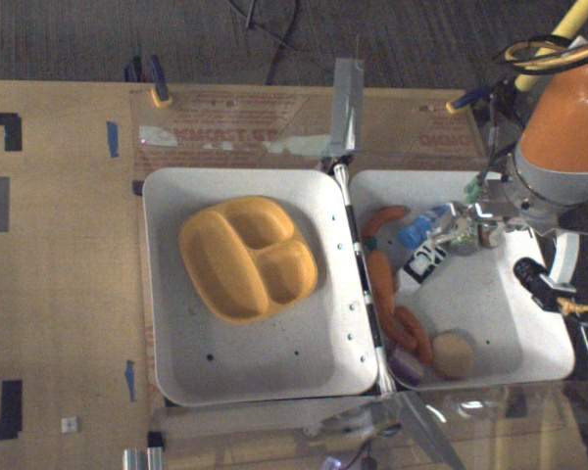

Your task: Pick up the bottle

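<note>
The bottle (433, 235) lies on its side in the right bin (490, 306), near the bin's back left. It looks clear, with a blue part toward the left and a black-and-white label below it. My gripper (475, 221) hangs from the grey arm with the orange band (561, 125) and sits right at the bottle's right end, low over the bin. The arm's own parts hide where gripper and bottle meet, so contact is unclear.
Several reddish sausages (380, 280) run along the right bin's left wall. A tan round thing (454, 352) and a purple thing (407, 365) lie at its front. The left bin (265, 360) holds a yellow divided dish (247, 258). A metal divider (347, 116) stands between the bins.
</note>
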`<action>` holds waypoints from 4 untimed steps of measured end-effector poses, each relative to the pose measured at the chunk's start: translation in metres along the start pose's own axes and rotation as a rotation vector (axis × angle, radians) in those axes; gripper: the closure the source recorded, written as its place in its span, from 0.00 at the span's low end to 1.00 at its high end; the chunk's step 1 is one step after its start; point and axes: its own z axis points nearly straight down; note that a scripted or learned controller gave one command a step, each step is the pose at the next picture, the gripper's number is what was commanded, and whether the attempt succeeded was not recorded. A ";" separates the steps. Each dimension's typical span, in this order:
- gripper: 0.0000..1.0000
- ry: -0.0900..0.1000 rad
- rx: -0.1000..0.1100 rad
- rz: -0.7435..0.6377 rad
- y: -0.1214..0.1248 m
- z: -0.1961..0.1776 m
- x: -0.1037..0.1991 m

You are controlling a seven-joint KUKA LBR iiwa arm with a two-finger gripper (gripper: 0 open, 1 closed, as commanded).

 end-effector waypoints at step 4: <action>1.00 -0.004 -0.006 -0.278 0.083 -0.036 -0.046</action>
